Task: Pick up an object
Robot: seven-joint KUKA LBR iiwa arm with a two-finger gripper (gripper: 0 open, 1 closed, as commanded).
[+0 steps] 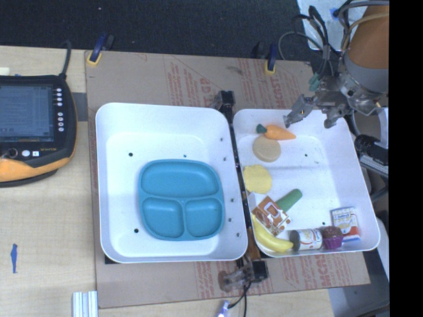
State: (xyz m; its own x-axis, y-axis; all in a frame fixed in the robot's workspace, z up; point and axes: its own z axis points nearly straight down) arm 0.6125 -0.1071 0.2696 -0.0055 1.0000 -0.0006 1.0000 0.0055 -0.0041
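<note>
My gripper (pixel 312 117) hangs over the far edge of the right bin (pixel 330 160), its two fingers spread open with nothing between them. Just left of and below it lies an orange carrot (pixel 277 133) with a green top. A tan round cookie (pixel 267 150) sits under the carrot, and a yellow disc (pixel 258 178) lies nearer the front. A green cucumber (pixel 289 199), a small orange-and-white packet (pixel 271 214), a banana (pixel 269 238), a small bottle (pixel 316 238) and a white packet (pixel 345 219) crowd the bin's front.
The left bin (pixel 119 177) holds a blue divided plate (pixel 180 199). A tablet-like pendant (pixel 33 124) rests on the bench at far left. Cables and the arm's wrist (pixel 363 58) rise at the right behind the right bin.
</note>
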